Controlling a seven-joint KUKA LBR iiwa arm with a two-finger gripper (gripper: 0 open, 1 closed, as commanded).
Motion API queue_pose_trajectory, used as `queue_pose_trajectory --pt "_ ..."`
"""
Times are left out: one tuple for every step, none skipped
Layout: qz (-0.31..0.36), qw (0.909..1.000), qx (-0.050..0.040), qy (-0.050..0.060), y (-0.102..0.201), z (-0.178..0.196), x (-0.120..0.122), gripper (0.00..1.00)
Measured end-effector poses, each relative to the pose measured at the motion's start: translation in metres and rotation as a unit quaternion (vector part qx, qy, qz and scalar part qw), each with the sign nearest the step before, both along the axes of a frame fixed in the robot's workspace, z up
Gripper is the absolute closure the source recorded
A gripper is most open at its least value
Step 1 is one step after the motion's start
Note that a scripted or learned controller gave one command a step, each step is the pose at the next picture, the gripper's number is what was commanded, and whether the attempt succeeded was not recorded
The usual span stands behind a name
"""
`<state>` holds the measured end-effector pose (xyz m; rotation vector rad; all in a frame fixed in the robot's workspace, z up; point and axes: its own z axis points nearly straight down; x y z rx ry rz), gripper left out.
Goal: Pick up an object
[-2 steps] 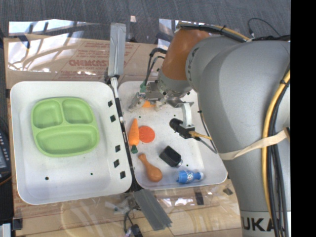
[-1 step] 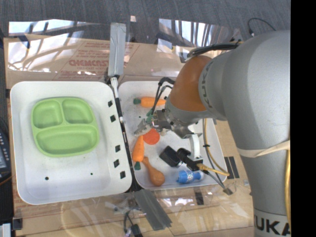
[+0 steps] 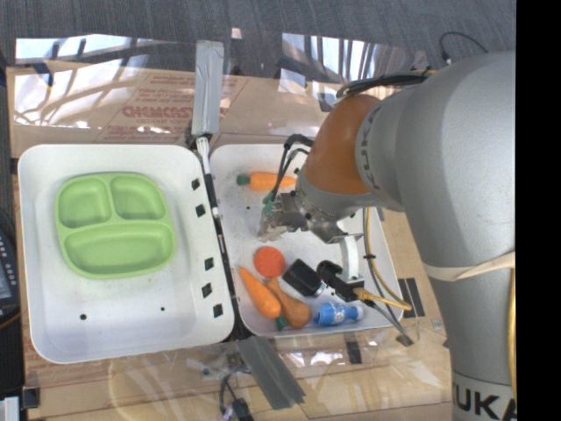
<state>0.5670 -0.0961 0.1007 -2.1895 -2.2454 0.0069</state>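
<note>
My gripper point(image 3: 274, 224) hangs low over the middle of the right bin point(image 3: 230, 235), under the orange band of the arm. An orange carrot point(image 3: 263, 181) with a green tip lies just behind it, near the bin's far wall. In front of the gripper sits an orange-red ball point(image 3: 269, 260). Two more carrots point(image 3: 260, 292) point(image 3: 292, 307) lie side by side toward the front edge. A small blue bottle point(image 3: 337, 314) rests at the front right, and a black block point(image 3: 302, 277) lies beside the ball. Nothing visible is held.
The left bin point(image 3: 39, 261) holds a green divided plate point(image 3: 114, 224). A row of black clips point(image 3: 210, 235) runs along the wall between the bins. The arm's large grey body covers the right side of the right bin.
</note>
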Motion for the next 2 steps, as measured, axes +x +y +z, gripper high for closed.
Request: queue_pose_trajectory --pt "0.000 1.0000 -0.0001 0.000 0.000 0.000 0.000 0.00" --pt "0.074 0.9972 0.0002 -0.006 0.006 -0.006 -0.045 0.00"
